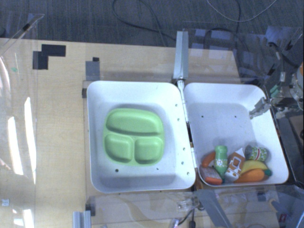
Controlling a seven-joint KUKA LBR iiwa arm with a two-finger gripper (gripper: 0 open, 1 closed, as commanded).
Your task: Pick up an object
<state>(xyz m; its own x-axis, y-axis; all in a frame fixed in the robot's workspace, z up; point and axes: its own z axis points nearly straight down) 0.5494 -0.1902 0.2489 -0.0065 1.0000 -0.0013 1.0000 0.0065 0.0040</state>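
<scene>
Several toy foods lie bunched in the front part of the right bin (pixel 228 113): a green bottle (pixel 220 159), a white and orange carton (pixel 233 166), a yellow banana (pixel 255 166), an orange carrot (pixel 251 175), a small green and red can (pixel 257 153) and a red piece (pixel 212 178). My gripper (pixel 267 104) hangs over the right bin's far right rim, well behind the pile and apart from it. Nothing shows in its grasp.
The left bin (pixel 95 127) holds a green compartment tray (pixel 134 136) at its middle. A metal divider post (pixel 180 56) stands between the bins at the back. Cables run across the dark floor (pixel 142 13) behind the bench.
</scene>
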